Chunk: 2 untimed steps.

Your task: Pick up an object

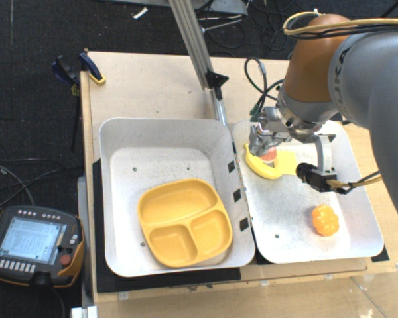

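- Gripper (263, 144) is lowered onto banana (270, 166) at right bin's (358, 244) far left; open or closed cannot be told.
- Banana should be straddled centrally before lifting.

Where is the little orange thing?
The small orange object sits in the right bin, near its front right corner, apart from the banana that lies farther back under the gripper.

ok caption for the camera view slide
Gripper low over a banana in the right bin.
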### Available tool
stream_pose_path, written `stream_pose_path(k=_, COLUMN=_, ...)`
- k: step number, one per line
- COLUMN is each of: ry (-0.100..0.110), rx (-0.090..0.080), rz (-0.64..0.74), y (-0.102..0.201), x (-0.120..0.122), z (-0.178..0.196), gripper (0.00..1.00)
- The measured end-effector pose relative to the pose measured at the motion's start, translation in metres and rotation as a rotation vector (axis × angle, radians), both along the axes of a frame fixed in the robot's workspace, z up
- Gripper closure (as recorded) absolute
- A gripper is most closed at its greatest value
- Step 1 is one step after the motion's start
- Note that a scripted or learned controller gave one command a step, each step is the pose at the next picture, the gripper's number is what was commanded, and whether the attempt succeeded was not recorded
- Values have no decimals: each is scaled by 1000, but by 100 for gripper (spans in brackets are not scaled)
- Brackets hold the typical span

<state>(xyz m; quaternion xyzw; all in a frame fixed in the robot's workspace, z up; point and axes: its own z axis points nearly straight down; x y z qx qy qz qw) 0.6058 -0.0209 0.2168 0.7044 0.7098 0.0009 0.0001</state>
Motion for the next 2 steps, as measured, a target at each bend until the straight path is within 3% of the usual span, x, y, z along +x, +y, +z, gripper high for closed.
stream_pose_path(k=2, ry=-2, rx=1, rz=1, y=107, x=27, z=28, gripper=100)
